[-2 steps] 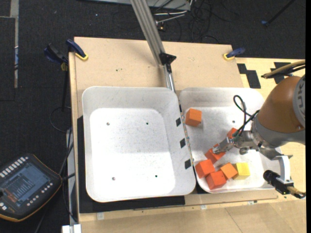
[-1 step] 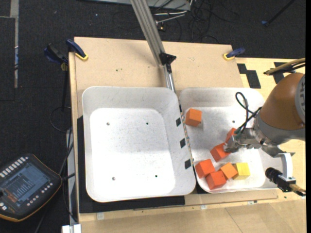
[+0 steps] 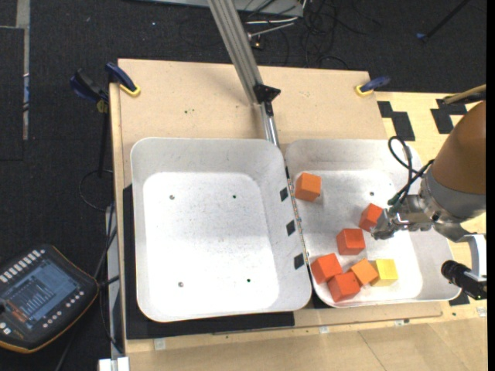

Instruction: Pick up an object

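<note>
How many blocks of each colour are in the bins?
Red blocks: 4, at and
Orange blocks: 2, at and
Yellow blocks: 1, at
Total: 7 blocks, all in the right bin.

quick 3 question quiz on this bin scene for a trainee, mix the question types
1. True or false: all the blocks lie in the right bin.
2. How many blocks are there? A) four B) six C) nine
3. Fill in: the end effector is right beside the ____ block at that bin's right side.

Key: 1 true. 2 B: one orange block apart, one by the end effector, one red in the middle, and a front cluster with a yellow block. 3 red-orange.
</note>
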Robot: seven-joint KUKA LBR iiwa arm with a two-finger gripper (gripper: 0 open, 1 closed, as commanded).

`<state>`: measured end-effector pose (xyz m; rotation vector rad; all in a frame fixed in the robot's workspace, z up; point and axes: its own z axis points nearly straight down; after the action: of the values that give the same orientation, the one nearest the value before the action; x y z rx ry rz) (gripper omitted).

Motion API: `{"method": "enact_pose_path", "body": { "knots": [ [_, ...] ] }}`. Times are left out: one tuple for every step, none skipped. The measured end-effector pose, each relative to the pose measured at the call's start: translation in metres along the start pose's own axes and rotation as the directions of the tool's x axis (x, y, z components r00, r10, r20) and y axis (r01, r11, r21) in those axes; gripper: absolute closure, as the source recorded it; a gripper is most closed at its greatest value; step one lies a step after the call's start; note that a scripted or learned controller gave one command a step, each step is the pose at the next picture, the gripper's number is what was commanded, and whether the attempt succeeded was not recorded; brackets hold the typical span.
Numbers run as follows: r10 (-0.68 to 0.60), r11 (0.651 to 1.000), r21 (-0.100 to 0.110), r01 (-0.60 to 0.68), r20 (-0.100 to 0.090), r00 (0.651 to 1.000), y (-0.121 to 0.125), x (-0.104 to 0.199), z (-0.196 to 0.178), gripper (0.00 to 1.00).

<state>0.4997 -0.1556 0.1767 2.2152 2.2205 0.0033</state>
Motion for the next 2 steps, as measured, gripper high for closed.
{"method": "enact_pose_path", "body": {
  "knots": [
    [-0.002,1.000,-0.003,0.002,0.001,1.000,0.0080,0.0011,-0.0619,1.00],
    [-0.001,1.000,0.003,0.001,-0.001,1.000,0.0089,0.0012,-0.0678,1.00]
  ]
}}
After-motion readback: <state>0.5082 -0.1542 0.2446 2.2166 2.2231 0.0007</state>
